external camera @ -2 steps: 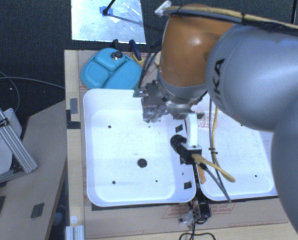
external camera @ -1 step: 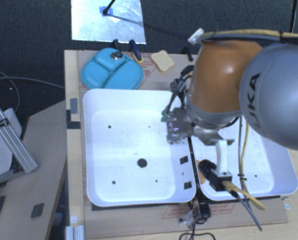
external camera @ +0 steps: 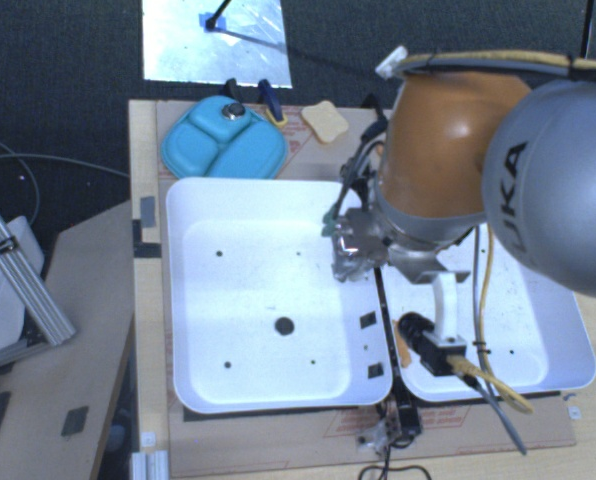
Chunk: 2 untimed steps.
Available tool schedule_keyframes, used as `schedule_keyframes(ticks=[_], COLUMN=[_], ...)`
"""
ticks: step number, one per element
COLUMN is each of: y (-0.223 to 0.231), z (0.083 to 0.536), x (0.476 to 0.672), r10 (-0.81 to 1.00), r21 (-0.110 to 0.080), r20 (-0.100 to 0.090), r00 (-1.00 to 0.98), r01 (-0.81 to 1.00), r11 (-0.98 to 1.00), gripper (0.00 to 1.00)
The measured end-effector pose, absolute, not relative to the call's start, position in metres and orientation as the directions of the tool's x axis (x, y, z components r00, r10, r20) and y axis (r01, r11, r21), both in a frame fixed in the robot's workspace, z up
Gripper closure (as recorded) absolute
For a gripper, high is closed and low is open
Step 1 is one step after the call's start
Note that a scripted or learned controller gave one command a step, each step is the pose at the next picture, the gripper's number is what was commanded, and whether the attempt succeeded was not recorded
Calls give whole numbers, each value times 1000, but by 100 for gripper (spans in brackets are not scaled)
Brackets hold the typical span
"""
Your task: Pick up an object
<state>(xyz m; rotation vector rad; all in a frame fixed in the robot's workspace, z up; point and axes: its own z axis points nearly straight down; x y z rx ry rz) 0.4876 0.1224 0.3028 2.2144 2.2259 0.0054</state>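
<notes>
A small black disc (external camera: 284, 325) lies on the floor of the left white bin (external camera: 203, 268), a little below its middle. My gripper (external camera: 348, 253) hangs over that bin's right edge, close to the divide between the two bins and up and to the right of the disc. Nothing shows between the gripper's tips from this angle. The grey arm with its orange band (external camera: 448, 138) covers much of the right bin (external camera: 563, 353).
Behind the bins, on the bench, lie a blue compartment tray (external camera: 223, 140), a tan sponge-like piece (external camera: 325, 120) and a blue clip (external camera: 271, 98). A shiny sheet (external camera: 215, 23) lies further back. Metal framing (external camera: 18, 278) stands at the left.
</notes>
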Motion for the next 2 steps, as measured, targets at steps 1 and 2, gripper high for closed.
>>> schedule_keyframes(ticks=[1, 2], y=[169, 131], z=[479, 497], x=[534, 496], r10=[1000, 1000], r21=[22, 5], r20=[8, 2], r00=[-8, 1], r01=[1000, 1000], r11=[8, -1], gripper=[100, 100])
